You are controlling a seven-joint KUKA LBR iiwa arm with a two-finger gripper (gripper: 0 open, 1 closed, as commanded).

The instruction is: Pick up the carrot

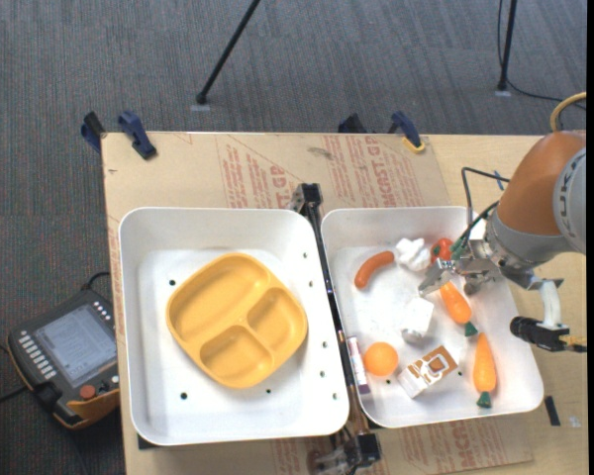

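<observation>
Camera view: hand (453, 277) hovers touching the small orange carrot with green stalk (456, 305) beside the white block (417, 317); grip state unclear. Centre over its middle, descend straight.

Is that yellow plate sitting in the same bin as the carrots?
No, the yellow plate lies in the left bin; both carrots are in the right bin.

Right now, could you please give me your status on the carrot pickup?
Gripper low in right bin, at upper carrot. Second carrot near front. Sausage, white blocks close by.
</observation>
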